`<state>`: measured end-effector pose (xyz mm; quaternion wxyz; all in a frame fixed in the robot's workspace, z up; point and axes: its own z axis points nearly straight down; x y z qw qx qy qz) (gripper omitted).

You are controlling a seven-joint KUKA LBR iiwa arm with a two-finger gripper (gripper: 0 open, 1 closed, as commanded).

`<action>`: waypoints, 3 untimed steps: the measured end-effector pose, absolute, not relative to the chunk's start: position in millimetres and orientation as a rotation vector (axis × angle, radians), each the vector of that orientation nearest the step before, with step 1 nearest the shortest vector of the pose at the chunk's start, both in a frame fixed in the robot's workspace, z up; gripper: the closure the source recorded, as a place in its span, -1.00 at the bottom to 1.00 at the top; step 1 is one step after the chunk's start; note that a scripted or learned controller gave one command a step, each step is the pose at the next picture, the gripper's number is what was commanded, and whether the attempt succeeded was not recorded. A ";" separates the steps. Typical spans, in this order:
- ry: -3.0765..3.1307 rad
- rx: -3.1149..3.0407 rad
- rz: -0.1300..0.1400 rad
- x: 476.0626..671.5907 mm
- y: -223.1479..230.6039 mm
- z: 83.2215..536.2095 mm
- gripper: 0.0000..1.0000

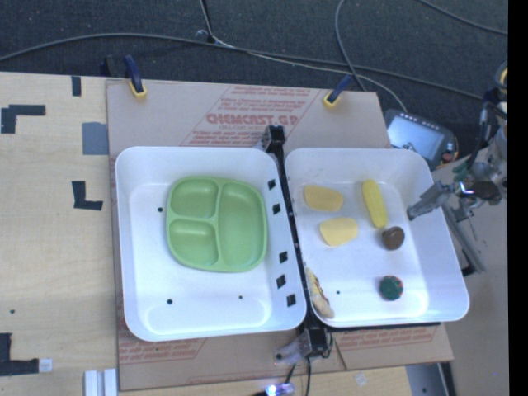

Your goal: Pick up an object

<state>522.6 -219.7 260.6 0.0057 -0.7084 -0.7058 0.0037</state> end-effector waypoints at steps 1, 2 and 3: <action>-2.222 -2.220 0.002 525.1 -218.8 267.7 -1.00; -2.220 -2.217 0.005 531.4 -210.6 216.3 -1.00; -2.218 -2.218 0.006 522.5 -216.2 159.9 -1.00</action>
